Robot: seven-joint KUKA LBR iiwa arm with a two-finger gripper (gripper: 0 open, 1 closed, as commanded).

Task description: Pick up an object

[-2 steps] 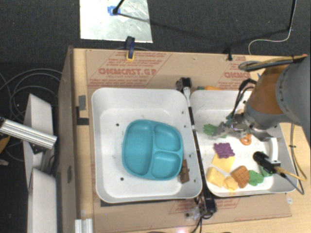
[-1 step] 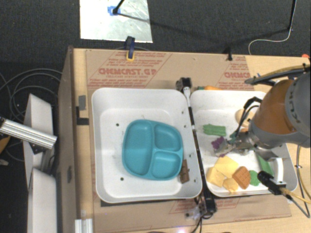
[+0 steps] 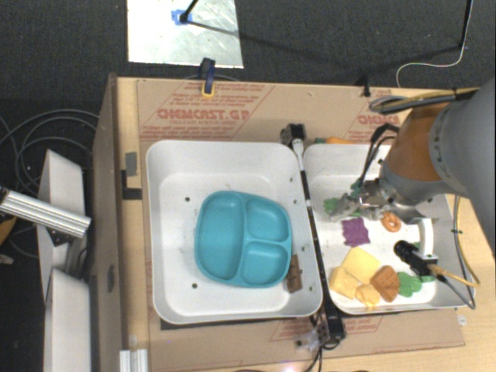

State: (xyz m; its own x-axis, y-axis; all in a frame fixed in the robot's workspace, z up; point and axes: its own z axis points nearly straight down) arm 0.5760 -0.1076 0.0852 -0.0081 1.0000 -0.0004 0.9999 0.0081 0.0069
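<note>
The arm (image 3: 453, 142) runs out of the picture at the right edge, so its upper part is cut off. Its wrist covers the back right part of the right bin (image 3: 333, 161), along with whatever lies under it there. The gripper (image 3: 358, 202) is a small dark cluster low over that bin, too indistinct to tell how its fingers stand. A green piece (image 3: 333, 205) just left of it is partly hidden, perhaps a toy vegetable. A small brown thing (image 3: 294, 273) at the blue plate's (image 3: 242, 239) corner is too small to name.
</note>
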